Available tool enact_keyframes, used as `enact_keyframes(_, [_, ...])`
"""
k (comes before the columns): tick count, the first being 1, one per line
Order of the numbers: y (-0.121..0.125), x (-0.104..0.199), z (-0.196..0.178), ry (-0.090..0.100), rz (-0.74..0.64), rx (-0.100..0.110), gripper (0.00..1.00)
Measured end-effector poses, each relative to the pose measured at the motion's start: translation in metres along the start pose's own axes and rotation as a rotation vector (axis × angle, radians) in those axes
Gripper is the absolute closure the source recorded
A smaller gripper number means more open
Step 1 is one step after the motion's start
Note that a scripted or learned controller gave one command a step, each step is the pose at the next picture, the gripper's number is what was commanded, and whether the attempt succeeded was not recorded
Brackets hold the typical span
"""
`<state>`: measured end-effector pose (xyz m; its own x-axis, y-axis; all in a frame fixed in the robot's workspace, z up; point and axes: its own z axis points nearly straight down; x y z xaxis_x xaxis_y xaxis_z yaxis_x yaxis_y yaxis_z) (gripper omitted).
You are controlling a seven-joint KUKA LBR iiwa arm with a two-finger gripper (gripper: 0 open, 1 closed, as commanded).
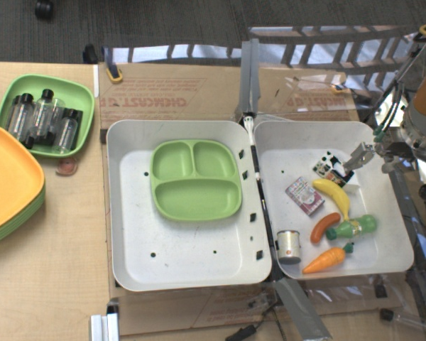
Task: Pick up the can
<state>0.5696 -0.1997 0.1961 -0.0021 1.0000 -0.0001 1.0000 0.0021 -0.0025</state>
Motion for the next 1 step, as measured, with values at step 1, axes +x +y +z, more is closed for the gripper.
enact_keyframes(1, [0.0516,0.0626,0.0145,-0.001,0.001,-0.001,0.00])
